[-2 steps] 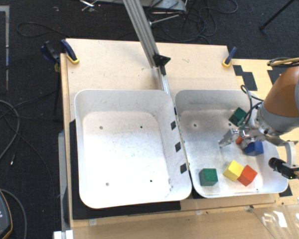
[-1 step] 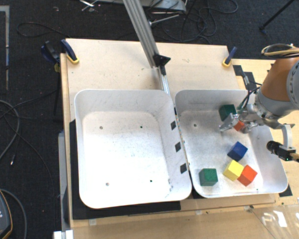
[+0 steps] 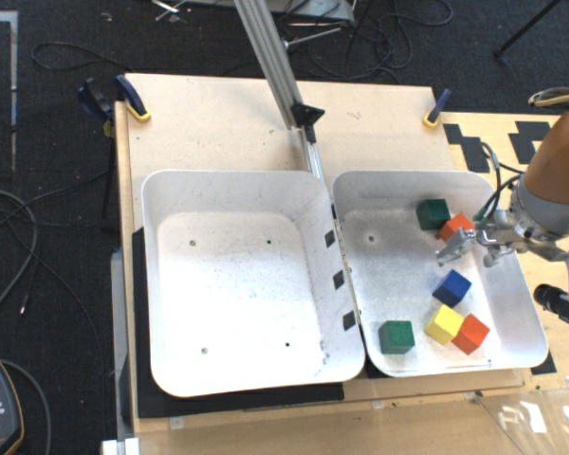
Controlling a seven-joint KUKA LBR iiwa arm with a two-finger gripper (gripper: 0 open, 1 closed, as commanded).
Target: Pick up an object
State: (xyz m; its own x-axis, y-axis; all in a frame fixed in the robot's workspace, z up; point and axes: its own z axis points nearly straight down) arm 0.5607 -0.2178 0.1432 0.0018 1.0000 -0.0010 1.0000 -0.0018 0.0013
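fingers of the two-finger metal gripper [image 3: 457,243] can't be read as apart or together; they sit low beside a small orange cube [image 3: 455,226] at right-centre frame, in the right shallow white bin [image 3: 379,207]. nothing looks lifted yet.

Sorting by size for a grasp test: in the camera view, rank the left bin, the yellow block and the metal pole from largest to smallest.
1. Left bin
2. Metal pole
3. Yellow block
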